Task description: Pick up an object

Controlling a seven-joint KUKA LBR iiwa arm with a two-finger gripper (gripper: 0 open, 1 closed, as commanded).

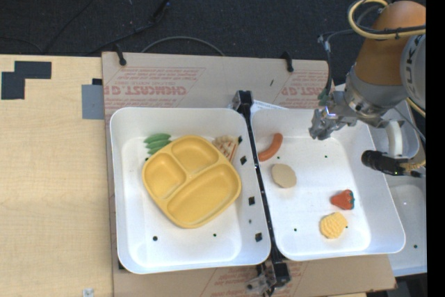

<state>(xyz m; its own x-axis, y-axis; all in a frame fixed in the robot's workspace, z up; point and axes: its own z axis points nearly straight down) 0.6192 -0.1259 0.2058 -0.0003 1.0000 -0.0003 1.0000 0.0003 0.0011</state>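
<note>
The right bin (379, 233) holds a curved orange sausage (270, 147), a tan oval piece (284, 176), a red strawberry-like piece (343, 199) and a yellow bumpy piece (334, 225). My gripper (321, 125) hangs over the bin's far edge, to the right of the sausage and apart from it. Nothing shows between the fingers.
The left bin (125, 219) holds a yellow divided plate (191, 181), a green leafy piece (157, 141) and a tan ridged piece (226, 145). A black divider (254, 177) separates the bins. The arm's orange band (389, 38) rises at the right. Cardboard lies behind the bins.
</note>
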